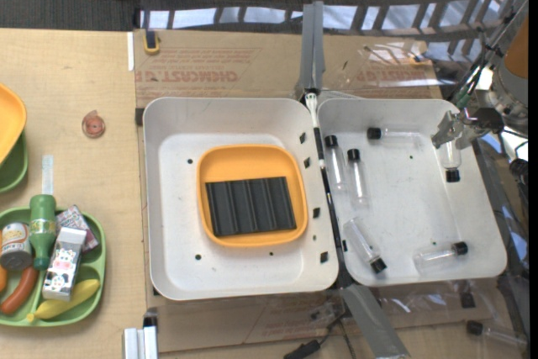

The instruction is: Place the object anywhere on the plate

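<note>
Far left of the claw, on the wooden desk (pixel 76 80), sits one green tray (pixel 88 286) of toy food. Nearer, one of two shallow white bins (pixel 168 206) holds one rounded-square orange plate (pixel 250 160) with a ribbed dark insert. The second bin (pixel 483 248), under the claw (pixel 450 137), holds five clear plastic tubes with black caps scattered below-left of it, while a sixth tube (pixel 451 160) hangs upright, pinched between the claw's fingers.
</note>
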`<action>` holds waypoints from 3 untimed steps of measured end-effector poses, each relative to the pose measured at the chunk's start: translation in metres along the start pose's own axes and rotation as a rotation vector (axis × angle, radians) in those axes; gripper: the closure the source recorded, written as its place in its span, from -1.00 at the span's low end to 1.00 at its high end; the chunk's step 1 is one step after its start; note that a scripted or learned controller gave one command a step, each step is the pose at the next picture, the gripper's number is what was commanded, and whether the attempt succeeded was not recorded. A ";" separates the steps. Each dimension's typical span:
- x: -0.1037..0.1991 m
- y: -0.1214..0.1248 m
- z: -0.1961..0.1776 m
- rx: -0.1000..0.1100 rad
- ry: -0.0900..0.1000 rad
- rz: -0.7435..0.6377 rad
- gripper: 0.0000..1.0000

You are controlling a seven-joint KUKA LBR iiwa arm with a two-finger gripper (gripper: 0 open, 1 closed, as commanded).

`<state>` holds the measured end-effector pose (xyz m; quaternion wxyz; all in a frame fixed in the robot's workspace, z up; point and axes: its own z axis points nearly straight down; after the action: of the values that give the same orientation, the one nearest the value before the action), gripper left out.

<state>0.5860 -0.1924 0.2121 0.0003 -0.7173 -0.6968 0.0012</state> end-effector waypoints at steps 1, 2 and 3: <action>-0.002 0.073 -0.012 -0.002 -0.001 -0.165 1.00; -0.028 0.074 -0.022 -0.003 -0.002 -0.278 1.00; -0.027 0.075 -0.051 -0.005 -0.003 -0.402 1.00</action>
<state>0.6598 -0.2217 0.2627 -0.0022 -0.5637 -0.8260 0.0003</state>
